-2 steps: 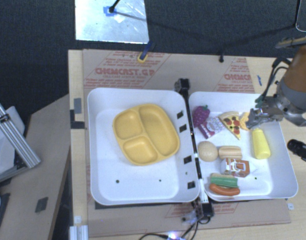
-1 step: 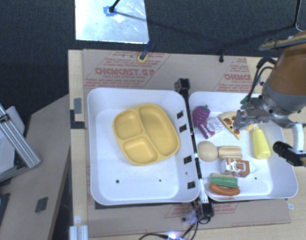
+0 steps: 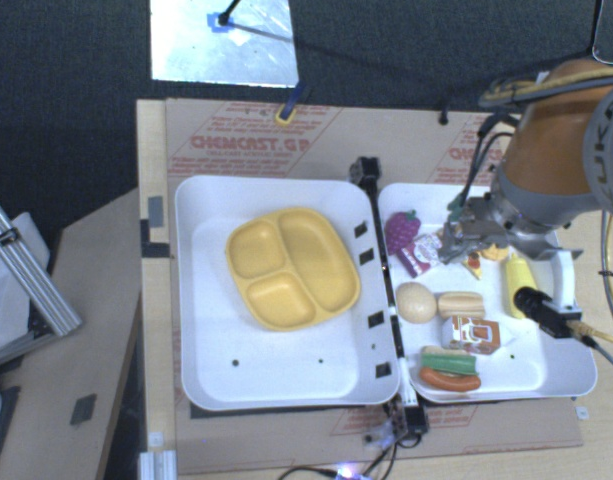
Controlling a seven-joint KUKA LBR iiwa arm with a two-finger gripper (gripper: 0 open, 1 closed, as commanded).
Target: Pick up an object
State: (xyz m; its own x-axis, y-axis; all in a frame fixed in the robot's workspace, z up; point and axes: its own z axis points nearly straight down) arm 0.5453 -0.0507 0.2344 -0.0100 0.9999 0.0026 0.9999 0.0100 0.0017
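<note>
Lying in the view's right-hand bin (image 3: 571, 373), near its upper left corner, a purple toy bunch of grapes (image 3: 402, 230) and a pink-and-white toy piece (image 3: 419, 259) just below it are the pickable objects closest to the gripper (image 3: 452, 247). The gripper sits low over the bin, just right of the pink-and-white piece; whether it is open, closed or gripping anything cannot be told from this angle. A small orange wedge (image 3: 473, 263) lies close under it, with a yellow toy (image 3: 516, 274) just beyond, to the right. Lower in the bin lie a beige toy egg (image 3: 416, 302) touching a bread roll (image 3: 461, 303), then a small printed carton (image 3: 474, 336), and near the front edge a toy hot dog (image 3: 448, 365) with green and red layers. The grey arm (image 3: 546, 208) reaches in from the right, its orange band (image 3: 551, 138) above the wrist, bent downward toward the bin. A yellow divided plate (image 3: 291, 266) rests alone in the left-hand bin (image 3: 201, 353).
</note>
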